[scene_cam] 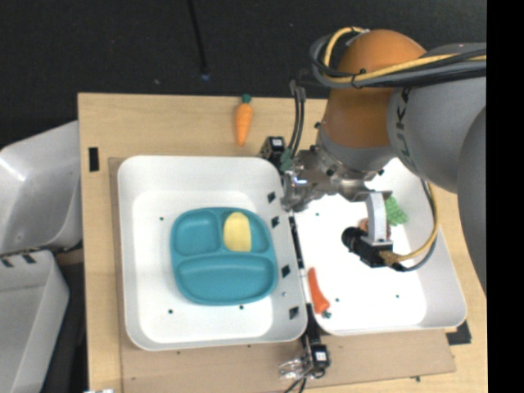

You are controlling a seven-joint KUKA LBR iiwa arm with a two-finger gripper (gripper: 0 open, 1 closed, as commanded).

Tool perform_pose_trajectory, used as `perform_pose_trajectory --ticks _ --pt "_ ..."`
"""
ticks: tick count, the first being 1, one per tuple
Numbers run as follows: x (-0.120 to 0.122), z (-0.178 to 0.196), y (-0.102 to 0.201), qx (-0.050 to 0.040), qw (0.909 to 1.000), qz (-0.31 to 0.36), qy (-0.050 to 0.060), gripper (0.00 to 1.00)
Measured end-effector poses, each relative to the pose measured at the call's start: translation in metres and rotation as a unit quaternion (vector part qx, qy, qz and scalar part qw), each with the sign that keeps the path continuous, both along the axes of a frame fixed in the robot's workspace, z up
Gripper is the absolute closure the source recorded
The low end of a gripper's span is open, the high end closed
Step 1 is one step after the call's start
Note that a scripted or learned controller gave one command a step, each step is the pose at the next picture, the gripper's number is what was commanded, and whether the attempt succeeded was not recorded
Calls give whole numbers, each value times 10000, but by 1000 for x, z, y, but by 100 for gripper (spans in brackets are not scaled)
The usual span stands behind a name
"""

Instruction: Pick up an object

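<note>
Landmark: teal plate (205, 277), three compartments, sitting flat mid left bin (131, 244). Yellow lump (237, 232) in the plate's upper-right compartment, resting against the divider on its left. Right of the plate, across the seam between the bins: right bin (409, 301). Red chili (318, 291) low and right of the plate, just past the seam, lying along the right bin's left wall, green tip pointing down. Green leafy thing (397, 211) well right of the plate, about level with its top edge, partly hidden by robot hardware. Toy carrot (243, 121) straight above the plate, outside both bins on the bare bench (102, 121), green top up, near the left bin's top rim. Gripper (296, 185) up and right of the plate, over the seam near the bins' top corners, apart from plate and yellow lump. Grip state: can't tell from this angle. Arm (368, 97) with orange band entering from far right of the plate, covering the right bin's upper part. Yellow lump, red chili, green leafy thing and toy carrot all resting on their surfaces.
</note>
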State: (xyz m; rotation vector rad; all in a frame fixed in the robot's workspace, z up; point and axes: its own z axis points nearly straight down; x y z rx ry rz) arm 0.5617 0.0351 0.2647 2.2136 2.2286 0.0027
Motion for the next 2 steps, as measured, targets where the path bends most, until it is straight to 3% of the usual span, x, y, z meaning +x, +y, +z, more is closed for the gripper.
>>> perform_pose_trajectory --ticks 1,2 --pt "-16 -20 50 0 10000 0 14 100" --pt "-15 -19 47 -3 10000 -20 5 0"
